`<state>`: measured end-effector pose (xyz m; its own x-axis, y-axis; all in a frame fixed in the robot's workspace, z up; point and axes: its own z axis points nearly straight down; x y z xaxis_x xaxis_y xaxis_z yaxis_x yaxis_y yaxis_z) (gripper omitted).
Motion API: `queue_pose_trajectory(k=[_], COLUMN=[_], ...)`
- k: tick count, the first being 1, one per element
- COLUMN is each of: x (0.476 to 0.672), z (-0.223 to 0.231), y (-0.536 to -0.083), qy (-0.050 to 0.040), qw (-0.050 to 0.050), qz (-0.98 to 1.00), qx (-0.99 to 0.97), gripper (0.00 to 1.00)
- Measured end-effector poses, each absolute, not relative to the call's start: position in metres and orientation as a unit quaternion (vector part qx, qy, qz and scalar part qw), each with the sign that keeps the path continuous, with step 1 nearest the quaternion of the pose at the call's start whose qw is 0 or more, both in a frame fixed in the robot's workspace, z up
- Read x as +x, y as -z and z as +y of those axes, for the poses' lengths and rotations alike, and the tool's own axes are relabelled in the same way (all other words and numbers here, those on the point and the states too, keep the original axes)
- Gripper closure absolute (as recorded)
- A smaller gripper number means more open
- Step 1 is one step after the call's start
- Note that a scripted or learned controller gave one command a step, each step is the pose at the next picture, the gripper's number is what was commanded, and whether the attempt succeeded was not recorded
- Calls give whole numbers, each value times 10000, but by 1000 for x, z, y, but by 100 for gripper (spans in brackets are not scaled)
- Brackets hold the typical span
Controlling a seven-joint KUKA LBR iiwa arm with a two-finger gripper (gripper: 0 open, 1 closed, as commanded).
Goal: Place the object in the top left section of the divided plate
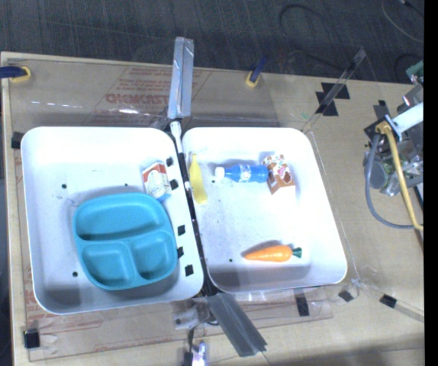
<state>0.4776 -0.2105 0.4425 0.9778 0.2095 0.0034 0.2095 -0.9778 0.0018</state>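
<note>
Divided plate [126, 239], blue, sits low in the left bin [43, 174], long axis running nine to three, its single large section toward twelve. A small red-and-white packet [155, 179] touches its rim at one o'clock. Over in the right bin [322, 219]: banana [197, 178], blue bottle [243, 174], a carton [278, 173], a carrot [268, 254] pointing nine.

The printing on the small red and white packet [155, 179] beside the blue divided plate [124, 239] is too small to read, and so is the label on the blue bottle [243, 174]. The patterned box [278, 173] next to it is blurred. At the right edge, grey machinery with a yellow cable [402, 181] is cut off.
</note>
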Motion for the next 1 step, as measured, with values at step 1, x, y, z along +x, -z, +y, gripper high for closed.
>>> queue_pose_trajectory(k=[1], x=[480], z=[-209], y=[-452], qy=[-21], qw=[11], qz=[1120], qx=[9937], gripper=[100])
